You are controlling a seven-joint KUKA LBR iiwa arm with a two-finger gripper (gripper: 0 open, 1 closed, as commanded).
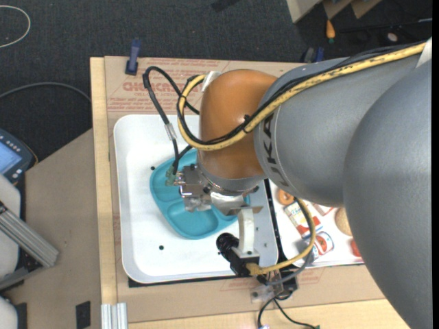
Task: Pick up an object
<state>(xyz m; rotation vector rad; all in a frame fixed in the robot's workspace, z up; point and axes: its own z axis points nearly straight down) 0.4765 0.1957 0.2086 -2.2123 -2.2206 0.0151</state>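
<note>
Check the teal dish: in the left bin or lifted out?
In the bin: the teal dish lies flat on the left bin floor, partly hidden under the arm.

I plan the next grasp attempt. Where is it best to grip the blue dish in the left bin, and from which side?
Probably its raised rim on the left edge of the blue dish, coming from above: it lies flat and shallow, and that edge is free of the arm.

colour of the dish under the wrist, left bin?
Teal dish, seen in the camera view.
</note>
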